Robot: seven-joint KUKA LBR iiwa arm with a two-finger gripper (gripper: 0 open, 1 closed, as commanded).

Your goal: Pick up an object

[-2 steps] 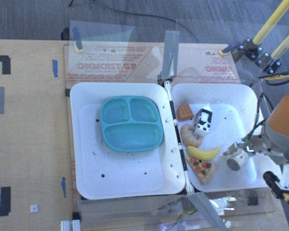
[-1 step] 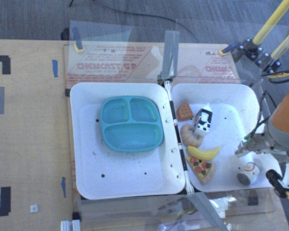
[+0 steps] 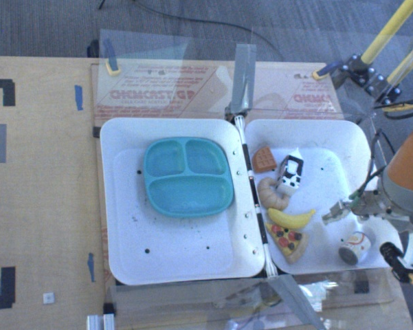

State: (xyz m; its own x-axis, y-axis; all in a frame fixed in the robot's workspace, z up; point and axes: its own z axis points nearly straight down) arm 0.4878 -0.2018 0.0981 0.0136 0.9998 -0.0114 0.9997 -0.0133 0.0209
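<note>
The right bin (image 3: 330,143) holds several small items. A brown toast-like piece (image 3: 264,159) lies at its left, with a black-and-white toy (image 3: 289,173) beside it. Below them are a tan lumpy piece (image 3: 271,193), a yellow banana (image 3: 291,218) and a pizza slice (image 3: 289,242). A small white cup (image 3: 353,247) lies on its side near the bin's front right corner. My gripper (image 3: 332,214) hangs low over the right half of this bin, to the right of the banana and above-left of the cup. It is apart from both.
The left bin (image 3: 124,246) holds a teal divided plate (image 3: 188,177). A ridge (image 3: 251,198) separates the two bins. Yellow tubes and cables (image 3: 385,40) stand beyond the right bin. The arm's orange band (image 3: 407,174) is at the right edge.
</note>
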